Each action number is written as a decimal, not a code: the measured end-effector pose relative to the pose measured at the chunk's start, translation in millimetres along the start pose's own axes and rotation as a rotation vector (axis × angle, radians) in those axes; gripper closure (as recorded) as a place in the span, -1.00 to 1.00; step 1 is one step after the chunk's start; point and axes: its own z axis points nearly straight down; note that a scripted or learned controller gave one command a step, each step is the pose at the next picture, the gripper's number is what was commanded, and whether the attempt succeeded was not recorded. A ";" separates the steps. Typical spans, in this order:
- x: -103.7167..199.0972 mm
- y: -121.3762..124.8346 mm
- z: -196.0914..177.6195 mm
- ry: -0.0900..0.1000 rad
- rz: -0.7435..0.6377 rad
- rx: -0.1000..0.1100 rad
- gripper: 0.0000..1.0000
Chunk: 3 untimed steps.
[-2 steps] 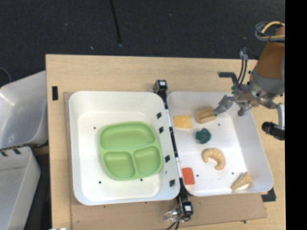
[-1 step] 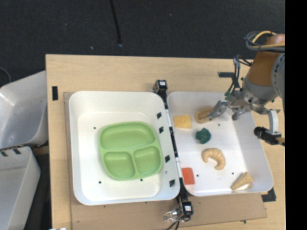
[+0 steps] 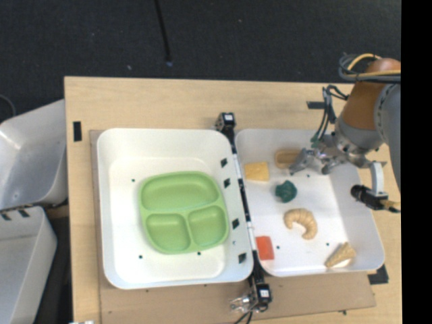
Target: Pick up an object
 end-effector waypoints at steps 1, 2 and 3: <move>-1.0 0.6 -12.9 -0.002 -0.002 -0.003 1.00; -3.5 6.9 -76.5 0.001 -0.001 -0.008 1.00; -5.2 8.2 -131.7 0.000 -0.003 -0.009 1.00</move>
